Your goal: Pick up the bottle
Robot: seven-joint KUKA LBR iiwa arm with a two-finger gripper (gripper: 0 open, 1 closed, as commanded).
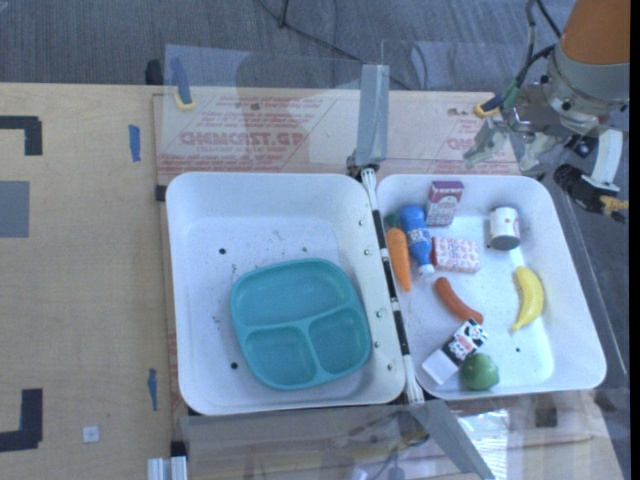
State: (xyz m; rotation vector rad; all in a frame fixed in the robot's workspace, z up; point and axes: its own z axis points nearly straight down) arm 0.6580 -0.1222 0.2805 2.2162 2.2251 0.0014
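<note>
1. green, round fruit (pixel 480 371) sits at the near edge of the right bin (pixel 575 363), touching a small black-and-white carton (pixel 458 348) that lies tilted beside it.
2. teal divided plate (pixel 298 322) lies in the left bin (pixel 200 218), toward its near side.
3. a sausage (pixel 457 300) lies slantwise in the middle of the right bin, with a banana (pixel 527 297) to its right, apart from it.
4. a pink-patterned packet (pixel 457 255) lies just beyond the sausage.
5. the bottle (pixel 416 236), blue with a white end, lies on its side near the right bin's left wall, between a carrot (pixel 399 258) and the packet.
6. a small milk carton (pixel 443 203) stands beyond the bottle, and a can (pixel 503 227) lies to the right.
7. the gripper (pixel 515 126) hangs past the right bin's far edge, well apart from the bottle, holding nothing; whether its pincer is wide or narrow cannot be told.
</note>
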